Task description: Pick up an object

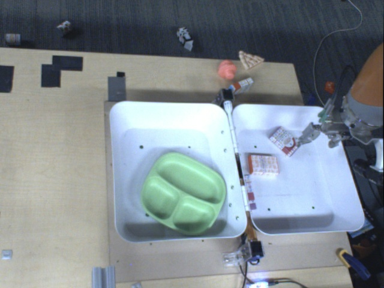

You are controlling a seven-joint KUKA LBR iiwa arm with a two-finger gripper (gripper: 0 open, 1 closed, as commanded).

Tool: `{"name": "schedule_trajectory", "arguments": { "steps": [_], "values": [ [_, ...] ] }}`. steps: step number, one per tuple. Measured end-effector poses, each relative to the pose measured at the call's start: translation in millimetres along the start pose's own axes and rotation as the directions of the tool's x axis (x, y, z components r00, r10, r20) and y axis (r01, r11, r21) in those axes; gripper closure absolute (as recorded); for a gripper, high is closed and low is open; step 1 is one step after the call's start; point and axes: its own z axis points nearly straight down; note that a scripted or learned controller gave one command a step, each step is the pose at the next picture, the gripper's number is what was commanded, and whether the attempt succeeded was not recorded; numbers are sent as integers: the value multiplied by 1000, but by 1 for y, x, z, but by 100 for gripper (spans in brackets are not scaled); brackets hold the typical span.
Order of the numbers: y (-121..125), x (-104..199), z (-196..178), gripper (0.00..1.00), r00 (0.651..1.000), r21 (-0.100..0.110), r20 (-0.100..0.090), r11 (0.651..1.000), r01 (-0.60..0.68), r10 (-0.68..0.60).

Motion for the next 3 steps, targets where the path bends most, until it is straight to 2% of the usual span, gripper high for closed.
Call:
{"name": "schedule_trajectory", "arguments": {
  "steps": [1,2,3],
  "values": [
    [22,41,81,0,1000,-1,0,1000,1,-1],
    [24,41,68,100,1000,-7,1,1000,5,-5],
    [24,41,68,0,1000,-7,1,1000,6,-6]
  ]
}}
